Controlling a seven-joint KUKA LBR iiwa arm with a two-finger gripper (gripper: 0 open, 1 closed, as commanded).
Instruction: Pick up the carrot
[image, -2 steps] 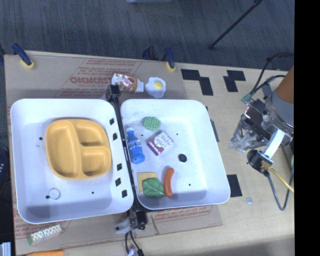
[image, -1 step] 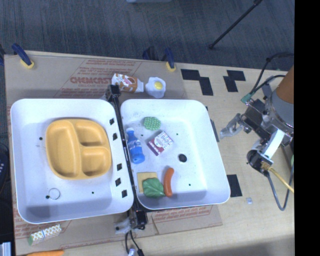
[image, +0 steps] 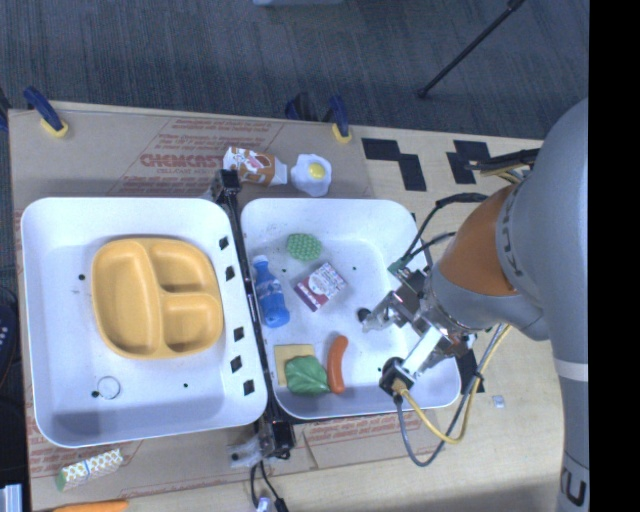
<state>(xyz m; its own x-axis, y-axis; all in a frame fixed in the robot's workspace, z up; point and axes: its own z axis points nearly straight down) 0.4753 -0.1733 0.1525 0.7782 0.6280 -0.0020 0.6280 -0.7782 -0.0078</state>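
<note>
Carrot (image: 337, 363) lay in right bin (image: 380, 215) beside green toy (image: 306, 374); gripper (image: 383, 347) hovered just right of it, fingers spread wide, holding nothing.

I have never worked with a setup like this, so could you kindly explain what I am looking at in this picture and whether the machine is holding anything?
This is a single photo from a camera fixed above a bench, looking down at a slant. The big grey shape with an orange band on the right is a robot arm; at its end sits the claw, the part meant for grasping. On the bench lie two shallow white bins. The left bin contains a yellow divided plate. The right bin holds toy groceries: a blue bottle, a round green item, a small carton, a green leafy piece on a yellow slice, and the orange carrot it should pick up. The claw hovers to the right of the carrot, apart from it, and nothing is seen between its fingers.
</note>
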